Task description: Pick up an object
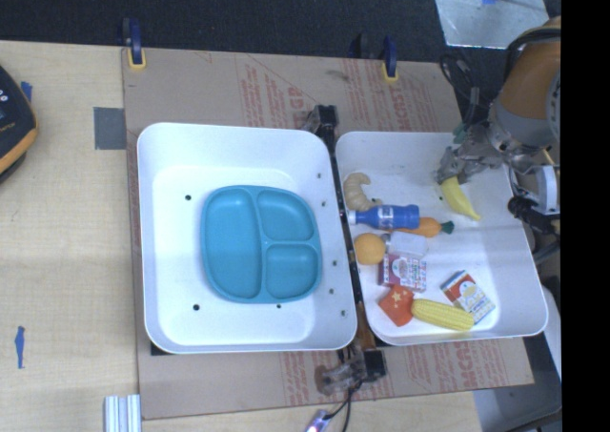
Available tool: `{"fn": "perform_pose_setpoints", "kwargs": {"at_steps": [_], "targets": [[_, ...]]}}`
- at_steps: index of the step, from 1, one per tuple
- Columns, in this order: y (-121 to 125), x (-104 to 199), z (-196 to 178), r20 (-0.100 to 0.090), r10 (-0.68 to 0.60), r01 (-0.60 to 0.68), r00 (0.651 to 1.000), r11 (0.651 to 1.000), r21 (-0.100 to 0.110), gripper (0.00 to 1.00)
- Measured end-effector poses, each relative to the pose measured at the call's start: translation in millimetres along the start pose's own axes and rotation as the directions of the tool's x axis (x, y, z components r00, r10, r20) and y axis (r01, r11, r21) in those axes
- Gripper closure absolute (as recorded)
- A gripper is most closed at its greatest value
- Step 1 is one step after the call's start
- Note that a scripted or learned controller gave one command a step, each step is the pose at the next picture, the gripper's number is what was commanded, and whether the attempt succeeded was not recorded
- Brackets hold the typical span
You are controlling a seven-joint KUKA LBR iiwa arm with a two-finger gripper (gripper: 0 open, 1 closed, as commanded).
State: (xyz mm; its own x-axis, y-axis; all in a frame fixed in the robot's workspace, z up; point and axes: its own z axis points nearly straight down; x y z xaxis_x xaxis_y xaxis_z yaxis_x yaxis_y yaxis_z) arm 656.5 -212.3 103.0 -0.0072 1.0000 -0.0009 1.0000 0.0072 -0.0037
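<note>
My gripper [456, 166] hangs low over the far right part of the right bin [510, 258]. A yellow banana-like toy [461, 199] lies just in front of it, touching or nearly touching its tip. Further into the bin lie a blue bottle [385, 217], a small orange carrot [431, 226], a beige piece [357, 190], an orange fruit [369, 248], a pink and white carton [407, 269], a red piece [396, 305], a corn cob [441, 315] and a red and white box [468, 295].
The left bin [167, 182] holds a blue divided plate [260, 241]. Blue clamps [134, 43] pin the cardboard sheet at the back edge. A dark device [11, 120] sits at the bench's far left.
</note>
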Motion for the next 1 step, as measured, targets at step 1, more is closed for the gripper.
{"fn": "perform_pose_setpoints", "kwargs": {"at_steps": [1], "targets": [[-0.3, 48.1, 10.6, -0.001, 0.002, -0.002, 1.000, 1.000, 0.003, 1.00]]}}
